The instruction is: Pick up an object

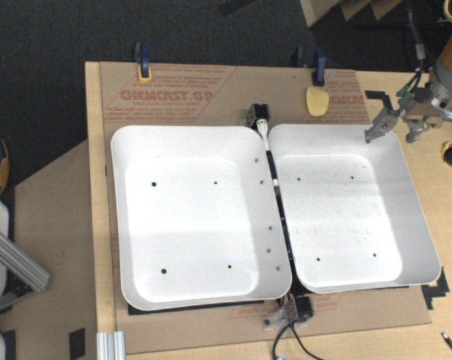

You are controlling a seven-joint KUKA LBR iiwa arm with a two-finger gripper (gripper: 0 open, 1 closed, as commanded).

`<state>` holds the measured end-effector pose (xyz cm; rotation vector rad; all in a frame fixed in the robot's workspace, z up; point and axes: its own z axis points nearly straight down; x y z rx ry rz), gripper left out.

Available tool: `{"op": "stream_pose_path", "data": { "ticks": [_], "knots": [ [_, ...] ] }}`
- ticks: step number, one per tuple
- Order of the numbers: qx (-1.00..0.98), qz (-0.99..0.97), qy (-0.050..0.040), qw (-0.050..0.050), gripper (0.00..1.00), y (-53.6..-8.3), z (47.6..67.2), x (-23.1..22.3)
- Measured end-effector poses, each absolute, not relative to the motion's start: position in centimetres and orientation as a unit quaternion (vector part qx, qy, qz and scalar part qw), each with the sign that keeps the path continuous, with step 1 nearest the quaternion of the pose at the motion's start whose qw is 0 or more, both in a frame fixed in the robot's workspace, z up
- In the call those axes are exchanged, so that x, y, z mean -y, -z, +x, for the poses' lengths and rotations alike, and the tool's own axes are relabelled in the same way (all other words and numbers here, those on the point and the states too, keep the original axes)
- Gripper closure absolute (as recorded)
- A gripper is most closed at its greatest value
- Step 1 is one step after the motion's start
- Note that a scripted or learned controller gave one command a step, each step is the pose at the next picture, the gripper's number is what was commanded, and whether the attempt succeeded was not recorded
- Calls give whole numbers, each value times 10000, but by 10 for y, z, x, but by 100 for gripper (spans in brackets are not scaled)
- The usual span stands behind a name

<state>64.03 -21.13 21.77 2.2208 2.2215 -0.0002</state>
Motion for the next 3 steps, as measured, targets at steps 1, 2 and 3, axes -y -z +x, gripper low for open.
{"op": "stream_pose_path", "data": {
  "ticks": [1,2,3],
  "knots": [
    [-7082,7059,-51,107,0,-474,648,193],
    [-7077,7065,-8,46,100,-474,648,193],
    [-7090,7052,19,-44,100,-373,667,142]
  ]
}}
